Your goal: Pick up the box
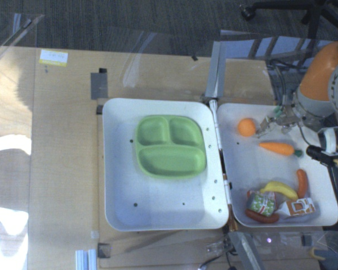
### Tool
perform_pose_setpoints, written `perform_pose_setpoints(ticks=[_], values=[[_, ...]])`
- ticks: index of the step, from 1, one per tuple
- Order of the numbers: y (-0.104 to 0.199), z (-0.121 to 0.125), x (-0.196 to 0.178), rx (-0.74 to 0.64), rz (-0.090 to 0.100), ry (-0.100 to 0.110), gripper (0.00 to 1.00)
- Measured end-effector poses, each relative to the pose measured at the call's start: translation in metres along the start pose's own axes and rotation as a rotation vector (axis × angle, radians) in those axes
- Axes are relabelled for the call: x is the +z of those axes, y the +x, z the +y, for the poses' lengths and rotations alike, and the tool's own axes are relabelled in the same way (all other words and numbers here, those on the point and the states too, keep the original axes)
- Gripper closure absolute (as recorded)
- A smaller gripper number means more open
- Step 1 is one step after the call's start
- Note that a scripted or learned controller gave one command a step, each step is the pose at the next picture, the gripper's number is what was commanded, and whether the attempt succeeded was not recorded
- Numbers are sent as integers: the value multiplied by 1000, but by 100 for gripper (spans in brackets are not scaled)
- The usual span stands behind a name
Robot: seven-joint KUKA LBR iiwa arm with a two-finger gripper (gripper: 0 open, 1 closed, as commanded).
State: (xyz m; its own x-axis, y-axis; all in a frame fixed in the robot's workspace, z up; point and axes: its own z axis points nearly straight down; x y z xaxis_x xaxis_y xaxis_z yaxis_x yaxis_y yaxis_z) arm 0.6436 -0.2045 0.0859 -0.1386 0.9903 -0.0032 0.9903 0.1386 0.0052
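Observation:
A small box (262, 203) with a green and red print lies near the front of the right bin (231, 167). Beside it to the right lies a white and orange carton (300, 207). My gripper (277, 122) hangs over the back of the right bin, just right of an orange (247, 127) and above a carrot (276, 148). Its fingers stand open with nothing between them. The gripper is well behind the box and apart from it.
A banana (280, 189) and a red sausage (302, 180) lie just behind the box, and another red sausage (263, 217) lies at its front. The left bin (118, 196) holds a green divided plate (170, 146). The grey arm with its orange band (318, 77) comes in from the right.

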Motion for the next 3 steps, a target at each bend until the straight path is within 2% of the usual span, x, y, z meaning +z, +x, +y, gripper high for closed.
perform_pose_setpoints(ticks=[1,2,3], values=[[-3,20,-27,5,1,2,0],[-8,21,-10,-30,4,15,0],[-15,21,-21,-33,-20,8,100]])
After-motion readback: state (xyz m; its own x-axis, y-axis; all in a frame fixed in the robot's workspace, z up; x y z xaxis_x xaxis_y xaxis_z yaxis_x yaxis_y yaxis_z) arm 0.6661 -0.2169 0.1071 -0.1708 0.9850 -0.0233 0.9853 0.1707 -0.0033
